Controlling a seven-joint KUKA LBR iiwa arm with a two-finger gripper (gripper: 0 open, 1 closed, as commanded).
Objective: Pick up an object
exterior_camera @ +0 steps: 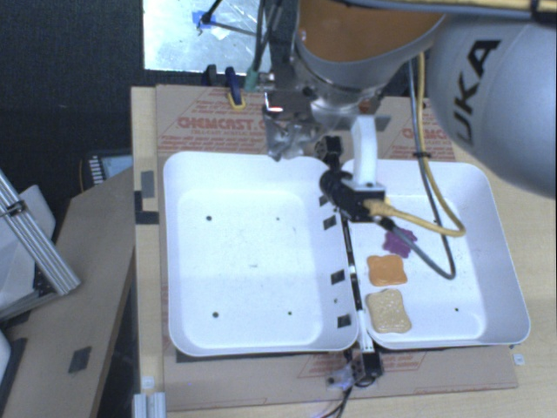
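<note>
While the jaws' state cannot be told, an orange slab (386, 271) lies flat beside a beige one (388, 311).

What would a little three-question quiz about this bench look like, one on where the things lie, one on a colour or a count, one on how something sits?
1. Where do the small objects lie?
A. left bin
B. right bin
C. on the cardboard outside the bins

2. How many small flat pieces lie there?
A. one
B. three
C. six

3. How do the orange and tan pieces sit?
A. stacked
B. close together, flat on the bin floor
C. leaning on the far wall

Answers:
1 B: the pieces lie in the right bin, near the divider by the left bin.
2 B: purple piece, orange piece, tan piece.
3 B: both lie flat, one just beyond the other.
</note>
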